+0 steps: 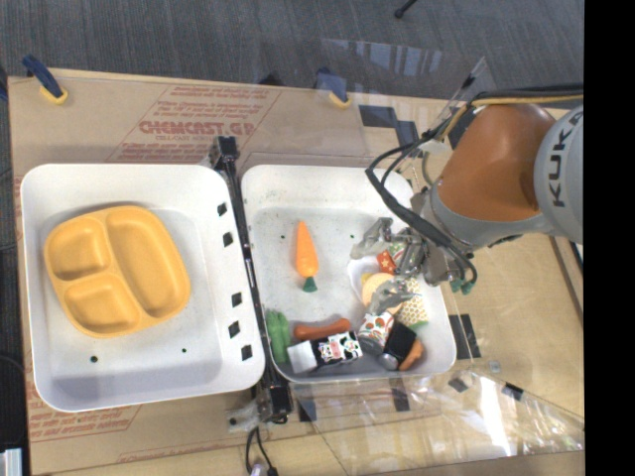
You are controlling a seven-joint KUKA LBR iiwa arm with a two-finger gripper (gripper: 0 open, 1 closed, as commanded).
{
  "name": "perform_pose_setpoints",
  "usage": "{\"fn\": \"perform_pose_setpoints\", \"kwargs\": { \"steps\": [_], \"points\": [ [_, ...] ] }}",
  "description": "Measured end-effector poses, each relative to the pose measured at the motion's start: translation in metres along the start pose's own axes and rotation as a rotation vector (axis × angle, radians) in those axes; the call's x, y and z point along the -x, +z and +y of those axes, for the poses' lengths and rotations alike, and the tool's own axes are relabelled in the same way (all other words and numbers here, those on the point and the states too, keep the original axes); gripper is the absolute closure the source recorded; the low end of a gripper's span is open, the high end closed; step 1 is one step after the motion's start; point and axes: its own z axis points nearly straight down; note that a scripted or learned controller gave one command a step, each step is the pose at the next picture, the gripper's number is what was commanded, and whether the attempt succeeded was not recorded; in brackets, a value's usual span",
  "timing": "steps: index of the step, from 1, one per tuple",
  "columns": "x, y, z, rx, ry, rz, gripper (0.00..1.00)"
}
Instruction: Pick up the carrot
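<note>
Right bin (pixel 260 256): arm (pixel 491 172) above clutter.

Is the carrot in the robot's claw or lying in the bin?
Lying in the bin. The carrot rests flat on the right bin's floor, green tip toward the camera, apart from the gripper.

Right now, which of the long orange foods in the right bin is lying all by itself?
The carrot, orange with a green tip, lies alone on bare white floor in the bin's middle. The reddish sausage sits lower, crowded against the green thing and the other toys.
</note>
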Motion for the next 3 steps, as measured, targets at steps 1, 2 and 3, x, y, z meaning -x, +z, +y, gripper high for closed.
{"fn": "perform_pose_setpoints", "kwargs": {
  "steps": [1,2,3],
  "points": [
    [0.034,0.102,0.034,0.002,0.1,-0.002,0.0],
    [0.104,0.1,0.077,0.002,0.229,-0.004,0.0],
    [0.097,0.101,0.081,0.0,0.457,0.002,0.0]
  ]
}}
